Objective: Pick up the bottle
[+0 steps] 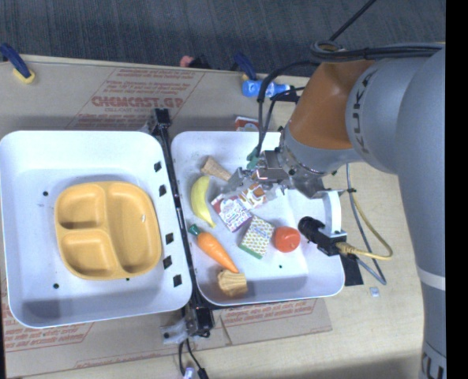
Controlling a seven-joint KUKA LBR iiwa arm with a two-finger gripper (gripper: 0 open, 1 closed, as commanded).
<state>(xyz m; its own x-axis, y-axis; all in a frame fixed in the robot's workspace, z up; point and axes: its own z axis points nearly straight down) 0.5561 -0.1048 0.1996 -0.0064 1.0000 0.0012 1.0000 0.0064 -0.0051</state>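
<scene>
Cardboard-covered bench, two white bins. Beside the banana [201,200], the gripper [253,176] hovers, jaw state untellable. No bottle is clearly identifiable; likely light, slippery, best gripped mid-body.

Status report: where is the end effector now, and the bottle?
End effector low in right bin, among packets. Bottle not identifiable. Banana, carrot, tomato crowd nearby.

Bottle [215,168]: apparently the small tan item lying on its side in the right bin's far part (just beyond the banana), partly obscured.
</scene>
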